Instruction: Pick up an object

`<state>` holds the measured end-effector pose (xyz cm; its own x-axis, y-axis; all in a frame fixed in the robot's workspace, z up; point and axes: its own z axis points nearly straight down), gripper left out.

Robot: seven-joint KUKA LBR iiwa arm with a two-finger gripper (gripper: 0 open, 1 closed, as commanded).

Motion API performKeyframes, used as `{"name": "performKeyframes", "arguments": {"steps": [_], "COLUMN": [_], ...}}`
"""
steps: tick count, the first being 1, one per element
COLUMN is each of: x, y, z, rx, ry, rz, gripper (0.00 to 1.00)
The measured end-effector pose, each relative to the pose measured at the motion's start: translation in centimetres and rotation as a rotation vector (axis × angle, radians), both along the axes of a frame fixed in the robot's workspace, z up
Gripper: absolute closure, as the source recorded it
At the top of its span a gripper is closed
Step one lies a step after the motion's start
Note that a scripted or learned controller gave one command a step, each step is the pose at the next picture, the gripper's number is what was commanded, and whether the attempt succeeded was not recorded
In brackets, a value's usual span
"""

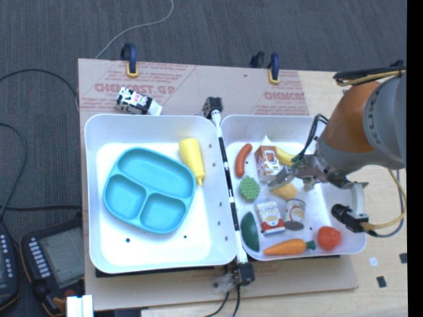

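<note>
The gripper (289, 179) hangs low over the yellow wedge (284, 191), just below its fingers; how wide they stand, I cannot tell. It should descend straight, avoiding the can (295, 211).

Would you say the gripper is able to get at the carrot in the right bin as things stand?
Probably yes: the carrot lies uncovered by the right bin's front wall, near the gripper; a can stands between them.

My bench (99, 84) is a plywood board. Two white bins rest on it: left bin (92, 197), right bin (330, 127). A small black-and-white box (137, 102) lies far left.
</note>
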<state>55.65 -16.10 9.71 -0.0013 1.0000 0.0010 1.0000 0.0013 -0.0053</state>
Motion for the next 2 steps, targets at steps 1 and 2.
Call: {"name": "performKeyframes", "arguments": {"steps": [1,2], "x": [0.22,0.14], "y": [-0.06,-0.02], "z": [1.21,1.09], "rx": [-0.001,0.000], "ry": [-0.004,-0.002], "rz": [0.000,0.000], "gripper": [1.00,0.00]}}
